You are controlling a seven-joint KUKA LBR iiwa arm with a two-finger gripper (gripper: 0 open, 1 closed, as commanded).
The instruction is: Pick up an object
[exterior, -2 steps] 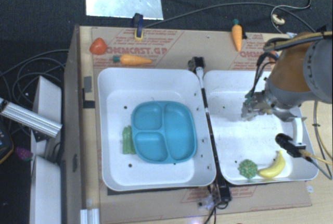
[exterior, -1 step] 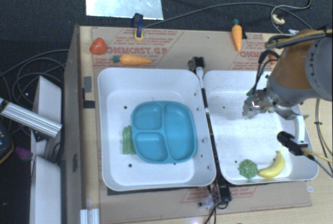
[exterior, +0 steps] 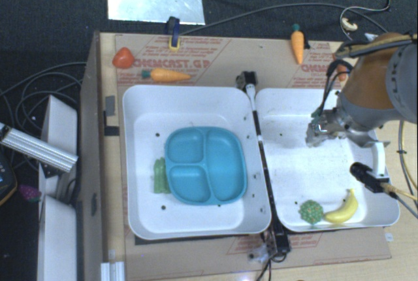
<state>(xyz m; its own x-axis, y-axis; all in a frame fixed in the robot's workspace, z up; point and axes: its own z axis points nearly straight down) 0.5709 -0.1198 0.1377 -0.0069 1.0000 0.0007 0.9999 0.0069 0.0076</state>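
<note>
The pincer (exterior: 318, 134) is seen low over the right bin (exterior: 287, 149), near its right edge; whether it is apart or together cannot be told. A banana (exterior: 344, 208) and a green ball (exterior: 311, 212) are placed side by side at the front edge of this bin. A blue plate (exterior: 205, 165) is kept in the left bin (exterior: 140, 142)

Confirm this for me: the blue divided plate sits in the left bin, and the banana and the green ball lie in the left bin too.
One thing is wrong. The camera view shows the blue divided plate in the left bin, but the banana and the green ball lie in the right bin, near its front edge.
</note>
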